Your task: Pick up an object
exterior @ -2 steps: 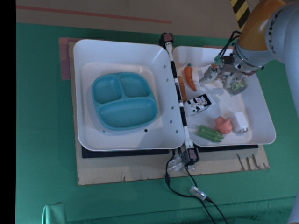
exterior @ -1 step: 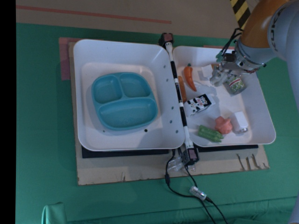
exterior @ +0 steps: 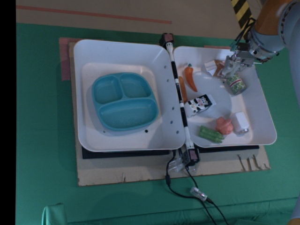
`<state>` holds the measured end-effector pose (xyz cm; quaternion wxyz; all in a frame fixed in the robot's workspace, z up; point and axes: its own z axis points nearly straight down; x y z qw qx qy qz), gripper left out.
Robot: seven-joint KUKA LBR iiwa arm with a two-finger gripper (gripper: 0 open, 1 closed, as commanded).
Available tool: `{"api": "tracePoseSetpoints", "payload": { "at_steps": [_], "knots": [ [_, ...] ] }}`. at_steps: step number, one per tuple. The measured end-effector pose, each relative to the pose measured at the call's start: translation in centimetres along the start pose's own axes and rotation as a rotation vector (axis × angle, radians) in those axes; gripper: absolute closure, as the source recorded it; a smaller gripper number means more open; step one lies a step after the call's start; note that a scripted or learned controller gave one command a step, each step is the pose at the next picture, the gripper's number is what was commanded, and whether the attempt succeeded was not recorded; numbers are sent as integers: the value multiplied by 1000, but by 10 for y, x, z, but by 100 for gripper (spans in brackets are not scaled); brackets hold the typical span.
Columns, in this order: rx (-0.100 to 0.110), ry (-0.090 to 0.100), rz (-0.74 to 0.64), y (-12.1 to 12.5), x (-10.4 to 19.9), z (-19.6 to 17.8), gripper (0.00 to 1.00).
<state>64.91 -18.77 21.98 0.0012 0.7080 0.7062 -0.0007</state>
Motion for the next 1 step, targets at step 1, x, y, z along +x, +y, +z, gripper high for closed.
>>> {"api": "tracePoseSetpoints", "payload": {
  "at_steps": [1],
  "knots": [
    [8,1,0,10,-1,-3,100]
  ]
}}
